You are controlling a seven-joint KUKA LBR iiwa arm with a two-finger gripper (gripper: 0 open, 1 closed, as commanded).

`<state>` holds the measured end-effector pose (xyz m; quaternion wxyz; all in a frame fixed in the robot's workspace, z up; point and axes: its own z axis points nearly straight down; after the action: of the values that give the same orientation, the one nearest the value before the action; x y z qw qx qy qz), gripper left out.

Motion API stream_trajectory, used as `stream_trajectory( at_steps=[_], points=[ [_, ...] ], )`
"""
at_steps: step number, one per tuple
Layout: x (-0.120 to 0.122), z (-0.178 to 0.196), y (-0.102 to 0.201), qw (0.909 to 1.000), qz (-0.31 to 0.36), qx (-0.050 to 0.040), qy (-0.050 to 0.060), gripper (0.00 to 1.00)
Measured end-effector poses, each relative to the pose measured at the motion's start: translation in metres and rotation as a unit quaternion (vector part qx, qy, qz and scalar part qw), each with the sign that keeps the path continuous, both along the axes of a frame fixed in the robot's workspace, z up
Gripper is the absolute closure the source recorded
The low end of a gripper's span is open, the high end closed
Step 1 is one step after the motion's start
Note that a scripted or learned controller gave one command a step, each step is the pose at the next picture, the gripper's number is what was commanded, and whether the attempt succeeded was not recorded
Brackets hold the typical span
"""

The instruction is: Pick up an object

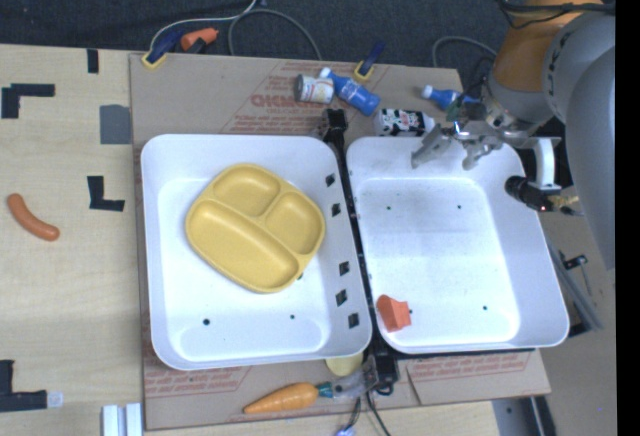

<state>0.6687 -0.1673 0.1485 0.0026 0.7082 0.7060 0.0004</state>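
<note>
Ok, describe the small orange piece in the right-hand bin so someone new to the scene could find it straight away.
Start at the right shallow white bin, the one nearer the grey arm. Go to its near-left corner, close to the wall it shares with the left shallow white bin. The small orange blocky piece lies there alone on the bin floor; the large yellow divided plate sits in the left bin.

- Even, fairly bright light from overhead falls across the worktop point(70, 324).
- The two white bins point(160, 224) look slightly washed out, with no hard glare.
- Shadows are soft and short, close under the yellow plate point(255, 224).
- The whole picture is mildly soft and grainy.
</note>
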Motion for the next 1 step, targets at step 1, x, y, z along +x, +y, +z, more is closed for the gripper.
stream_trajectory(
  at_steps=[1],
  points=[
    [-0.0967,-0.0654,0.0301,1.0,0.001,0.0007,0.002,0.0]
  ],
)
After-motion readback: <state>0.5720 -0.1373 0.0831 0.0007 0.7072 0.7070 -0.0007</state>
